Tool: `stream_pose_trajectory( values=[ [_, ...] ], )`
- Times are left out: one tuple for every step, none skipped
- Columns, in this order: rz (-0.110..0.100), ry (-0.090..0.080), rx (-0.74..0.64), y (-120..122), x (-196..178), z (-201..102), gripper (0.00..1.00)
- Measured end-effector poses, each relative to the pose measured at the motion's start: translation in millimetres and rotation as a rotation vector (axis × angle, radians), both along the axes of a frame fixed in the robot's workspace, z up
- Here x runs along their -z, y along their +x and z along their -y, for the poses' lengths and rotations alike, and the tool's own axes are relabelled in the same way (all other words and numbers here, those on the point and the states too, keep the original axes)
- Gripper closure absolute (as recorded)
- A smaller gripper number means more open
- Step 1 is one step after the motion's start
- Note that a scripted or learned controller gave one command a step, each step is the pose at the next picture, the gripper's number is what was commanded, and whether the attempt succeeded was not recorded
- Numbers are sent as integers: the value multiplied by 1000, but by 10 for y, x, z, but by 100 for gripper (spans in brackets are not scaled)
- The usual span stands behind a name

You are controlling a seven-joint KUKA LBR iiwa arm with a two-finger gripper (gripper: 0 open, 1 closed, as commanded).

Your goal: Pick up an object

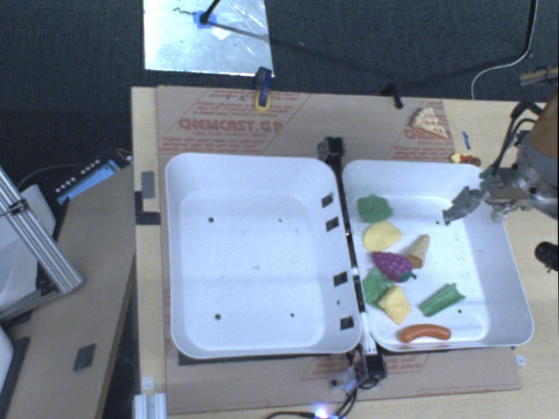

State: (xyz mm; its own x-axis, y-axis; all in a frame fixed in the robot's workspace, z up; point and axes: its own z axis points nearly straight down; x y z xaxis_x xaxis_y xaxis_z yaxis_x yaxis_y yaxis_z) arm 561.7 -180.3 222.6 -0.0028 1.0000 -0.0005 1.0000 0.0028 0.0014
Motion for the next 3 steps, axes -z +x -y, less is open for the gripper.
stream_pose_trajectory(
  values=[
    [-5, 4, -3, -305, 1029, -526, 0],
    [0, 0, 1, -253, 1224, -561, 0],
    [-2, 2, -3, -349, 1388, -945, 0]
  ],
)
